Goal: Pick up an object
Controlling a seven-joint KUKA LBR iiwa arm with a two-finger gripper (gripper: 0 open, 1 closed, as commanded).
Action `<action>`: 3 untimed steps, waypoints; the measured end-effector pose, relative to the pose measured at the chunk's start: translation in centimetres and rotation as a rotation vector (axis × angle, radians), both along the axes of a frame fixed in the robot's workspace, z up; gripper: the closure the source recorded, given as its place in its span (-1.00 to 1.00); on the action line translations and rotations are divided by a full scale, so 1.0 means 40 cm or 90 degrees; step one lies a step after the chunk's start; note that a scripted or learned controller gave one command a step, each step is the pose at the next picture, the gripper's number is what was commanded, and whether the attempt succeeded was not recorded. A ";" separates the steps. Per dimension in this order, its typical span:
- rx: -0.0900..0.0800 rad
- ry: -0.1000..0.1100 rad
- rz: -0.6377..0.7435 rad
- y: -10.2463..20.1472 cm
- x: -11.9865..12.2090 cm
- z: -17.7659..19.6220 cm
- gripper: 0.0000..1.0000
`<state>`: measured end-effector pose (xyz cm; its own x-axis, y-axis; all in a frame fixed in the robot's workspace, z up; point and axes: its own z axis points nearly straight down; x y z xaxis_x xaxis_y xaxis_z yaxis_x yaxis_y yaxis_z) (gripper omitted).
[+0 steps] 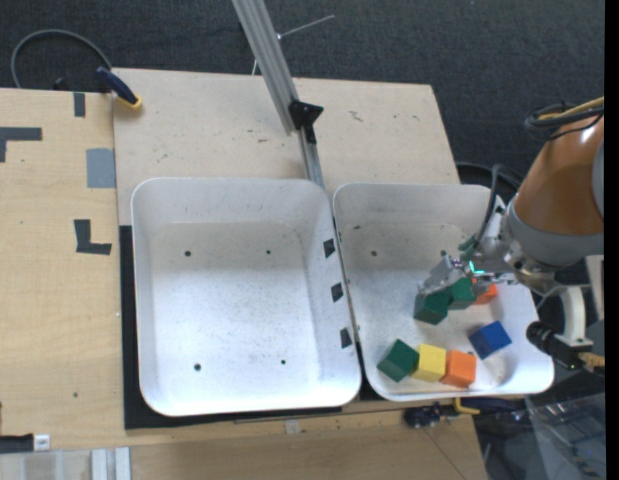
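Note:
My gripper (455, 276) hangs low over the middle of the right bin (389, 208), reaching in from the right. Right under and against it lies a dark green block (432, 305), with a second green piece (460, 291) and a small red-orange piece (486, 290) beside it. The gripper's body hides where it meets these pieces. A blue block (489, 339) lies a little nearer the front. Along the front wall sit a green block (397, 360), a yellow block (431, 361) and an orange block (460, 368) in a row.
The left bin (154, 268) stands beside the right one, sharing a middle wall. A slanted metal rail (274, 58) runs from the top down to the bins' junction. The arm's orange band (564, 183) looms over the right bin's right side.

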<state>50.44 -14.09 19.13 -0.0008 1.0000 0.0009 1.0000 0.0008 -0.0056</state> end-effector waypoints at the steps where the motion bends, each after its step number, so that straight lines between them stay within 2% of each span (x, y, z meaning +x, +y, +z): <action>1: 0.000 -0.002 0.001 0.000 0.002 0.004 -1.00; 2: 0.000 0.001 0.000 0.026 0.001 -0.142 -1.00; 3: -0.004 -0.013 0.000 0.022 0.013 -0.194 -1.00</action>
